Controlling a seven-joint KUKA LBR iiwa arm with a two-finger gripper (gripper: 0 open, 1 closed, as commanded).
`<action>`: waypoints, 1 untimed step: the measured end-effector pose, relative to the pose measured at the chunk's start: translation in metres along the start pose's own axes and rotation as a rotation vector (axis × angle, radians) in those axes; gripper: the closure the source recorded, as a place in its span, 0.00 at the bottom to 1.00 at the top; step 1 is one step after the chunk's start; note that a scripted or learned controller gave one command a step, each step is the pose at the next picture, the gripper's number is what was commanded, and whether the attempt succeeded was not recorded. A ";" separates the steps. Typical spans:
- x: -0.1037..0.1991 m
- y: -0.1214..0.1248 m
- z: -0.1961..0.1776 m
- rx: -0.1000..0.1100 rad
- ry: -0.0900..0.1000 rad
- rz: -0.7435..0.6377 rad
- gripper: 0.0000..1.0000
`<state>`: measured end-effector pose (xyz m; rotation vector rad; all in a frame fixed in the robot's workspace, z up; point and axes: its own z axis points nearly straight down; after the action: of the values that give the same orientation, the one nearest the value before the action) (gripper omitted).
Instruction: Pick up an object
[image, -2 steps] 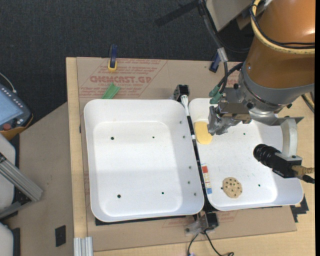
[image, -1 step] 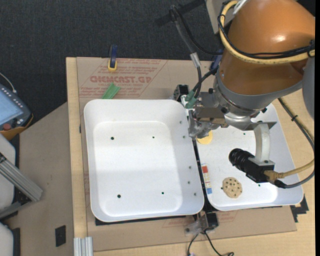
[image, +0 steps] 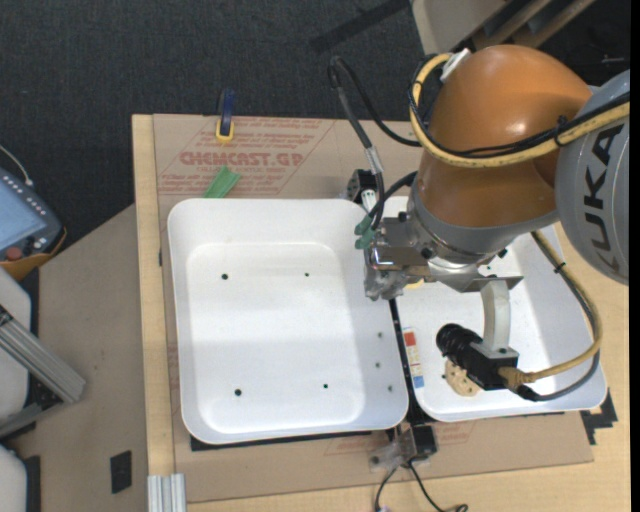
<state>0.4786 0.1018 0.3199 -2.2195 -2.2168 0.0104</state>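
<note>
reaching for a pick is the step in hand, by my read. camera view: the gripper (image: 383, 272) sits low over the seam between the two bins, against the right wall of the left bin (image: 177, 290). the wrist hides its tip, so i cannot tell how far open it is or whether it has hold of anything.

the only likely target is a small tan object (image: 458, 378) in the right bin (image: 545, 320), near side, toward that bin's left. it is partly covered and too small to identify. to do this well the arm should shift right and nearer, centre over the object, then drop straight, staying off the bin wall.

the left bin has a bare white floor with four small dark dots and no loose item seen. much of the right bin is covered by the arm. a red-and-white strip (image: 411, 355) lies along the seam. a green scrap (image: 222, 182) sits on the cardboard sheet (image: 300, 150), far left.
</note>
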 end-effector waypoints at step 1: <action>-0.036 0.015 -0.090 -0.021 0.002 0.003 1.00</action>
<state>0.4942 0.0661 0.4096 -2.2320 -2.2227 -0.0147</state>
